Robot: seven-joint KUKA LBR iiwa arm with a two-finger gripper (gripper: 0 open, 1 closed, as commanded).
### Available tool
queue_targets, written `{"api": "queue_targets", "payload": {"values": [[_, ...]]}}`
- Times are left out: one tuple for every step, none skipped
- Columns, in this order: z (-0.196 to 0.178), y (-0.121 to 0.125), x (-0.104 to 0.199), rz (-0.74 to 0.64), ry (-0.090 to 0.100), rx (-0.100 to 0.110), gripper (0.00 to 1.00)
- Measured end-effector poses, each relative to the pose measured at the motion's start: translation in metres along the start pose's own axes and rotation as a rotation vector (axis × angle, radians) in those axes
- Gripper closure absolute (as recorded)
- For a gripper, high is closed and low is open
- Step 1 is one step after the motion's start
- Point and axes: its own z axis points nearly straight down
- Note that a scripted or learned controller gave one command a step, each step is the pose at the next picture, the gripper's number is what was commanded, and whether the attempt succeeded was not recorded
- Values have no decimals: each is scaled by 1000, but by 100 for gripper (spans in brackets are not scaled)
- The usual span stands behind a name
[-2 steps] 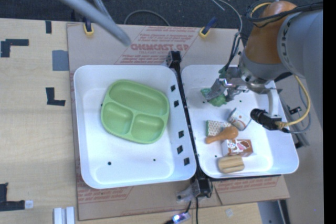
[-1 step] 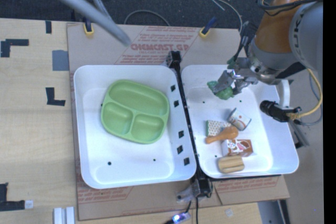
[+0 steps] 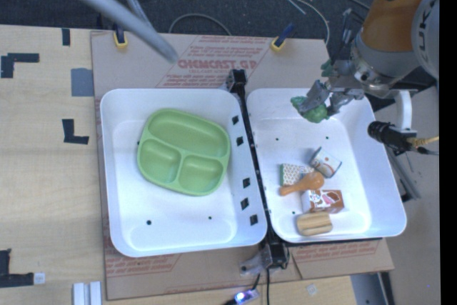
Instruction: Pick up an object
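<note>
- Reaching in from the right of the camera view, the grey arm (image 3: 400, 11) with its orange band holds its hand (image 3: 323, 102) over the far part of the right bin (image 3: 371, 175).
- A small green and grey object (image 3: 308, 108) sits between the hand's 2 fingers, which are closed on it, above the bin's white floor.
- Lower in the right bin lies a loose cluster: a small grey and white piece (image 3: 323, 165), a patterned green and white packet (image 3: 293, 173), an orange spoon-like item (image 3: 303, 184), a red and white packet (image 3: 327, 201) and a tan bread-like roll (image 3: 314, 224).
- The left bin (image 3: 121, 211) holds a green divided plate (image 3: 184, 151) with 3 compartments, lying flat.
- Both bins rest side by side on a cardboard sheet (image 3: 207, 57) on the bench (image 3: 43, 153).
</note>
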Motion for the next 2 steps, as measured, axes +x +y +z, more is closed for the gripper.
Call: {"api": "queue_targets", "payload": {"values": [[13,-15,42,-2,0,7,100],[8,-28,94,-5,2,6,100]]}}
